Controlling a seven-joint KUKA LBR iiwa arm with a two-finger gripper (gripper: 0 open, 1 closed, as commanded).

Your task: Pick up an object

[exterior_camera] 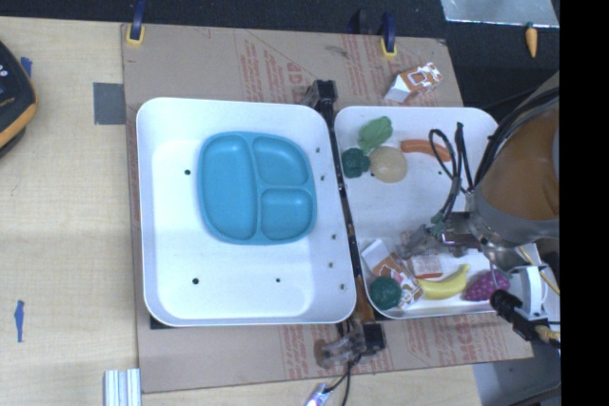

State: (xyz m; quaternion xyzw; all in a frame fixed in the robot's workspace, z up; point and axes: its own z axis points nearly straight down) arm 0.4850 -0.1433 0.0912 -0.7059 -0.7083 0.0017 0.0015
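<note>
The right bin (419, 195) holds the loose objects. At its near end lie a yellow banana (445, 283), purple grapes (486, 283), a small red-and-white carton (394, 270) and a dark green round piece (385, 291). At its far end sit a light green piece (375, 130), a dark green piece (355, 163), a beige ball (388, 165) and an orange stick (416, 146). My gripper (433, 241) hangs low over the near end, just above the banana and carton. The arm (519, 176) covers the bin's right side.
The left bin (171, 280) carries a blue divided plate (255, 186). A small carton (415, 81) lies on the cardboard beyond the right bin. Black cables (449, 157) loop over the right bin's far corner. A dark device (13, 95) sits at the bench's left edge.
</note>
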